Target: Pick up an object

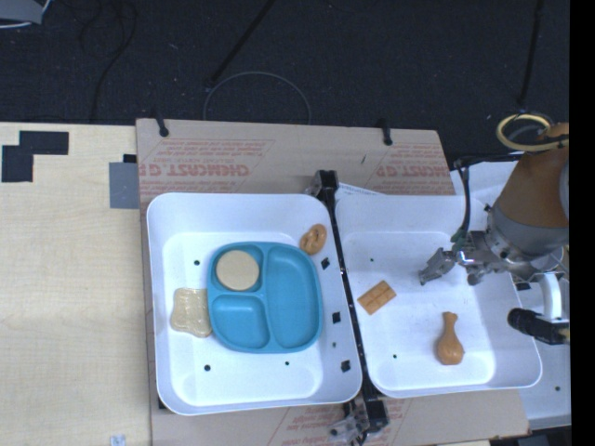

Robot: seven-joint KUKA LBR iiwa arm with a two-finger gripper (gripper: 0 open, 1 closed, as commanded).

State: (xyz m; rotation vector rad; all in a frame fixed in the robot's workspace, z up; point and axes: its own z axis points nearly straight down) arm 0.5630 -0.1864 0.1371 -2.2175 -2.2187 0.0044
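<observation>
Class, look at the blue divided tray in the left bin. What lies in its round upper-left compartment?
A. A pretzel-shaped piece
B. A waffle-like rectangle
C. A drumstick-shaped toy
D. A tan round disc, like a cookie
D: the tan round disc sits in the upper-left compartment of the blue tray, while the drumstick and the waffle-like rectangle lie in the right bin, and the pretzel piece lies off the tray.

White bins, blue tray, tan disc, pale yellow slice, brown pretzel, orange-brown cracker, tan drumstick
</observation>
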